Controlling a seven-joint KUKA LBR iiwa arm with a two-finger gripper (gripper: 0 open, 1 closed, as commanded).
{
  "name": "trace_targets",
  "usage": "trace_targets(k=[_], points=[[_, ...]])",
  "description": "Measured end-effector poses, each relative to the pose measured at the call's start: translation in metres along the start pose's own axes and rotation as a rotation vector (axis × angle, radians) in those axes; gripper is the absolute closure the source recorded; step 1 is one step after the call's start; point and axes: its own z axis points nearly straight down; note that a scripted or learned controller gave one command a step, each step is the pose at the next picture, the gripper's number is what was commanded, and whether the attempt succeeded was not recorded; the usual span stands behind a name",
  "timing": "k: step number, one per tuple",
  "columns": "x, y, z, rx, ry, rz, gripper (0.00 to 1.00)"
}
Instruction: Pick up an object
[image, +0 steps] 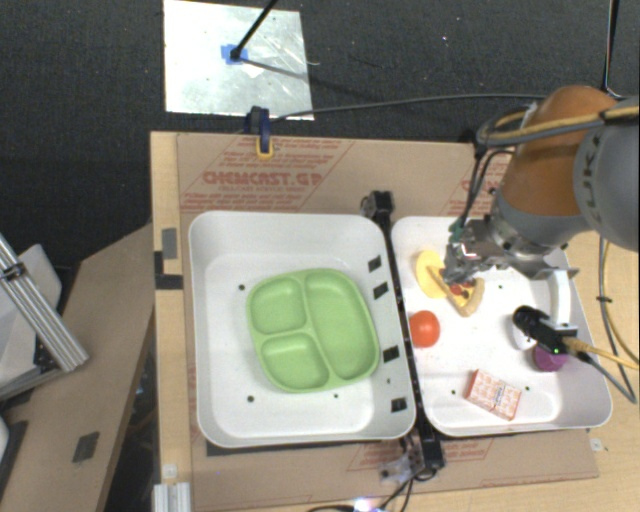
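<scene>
pincer hangs low in the right bin, up and right of the red ball. can't tell if it's spread or pressed together, and nothing shows pinched in it. likeliest pick: the tan wedge, just up-right of the ball, right at the pincer's near side, seems to touch the yellow piece above the ball. yellow piece's long axis runs away from the ball. pink box lies well down-right of the ball.

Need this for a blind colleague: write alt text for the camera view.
A grey-and-orange robot arm reaches down into the right white bin, low over a yellow object; a red ball and a pink packet lie nearby. The left bin holds a green divided tray.
</scene>
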Motion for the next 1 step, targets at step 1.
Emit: trace_targets(k=[1], points=[[0.0543, 0.0153, -0.0140, -0.001, 0.000, 0.000, 1.00]])
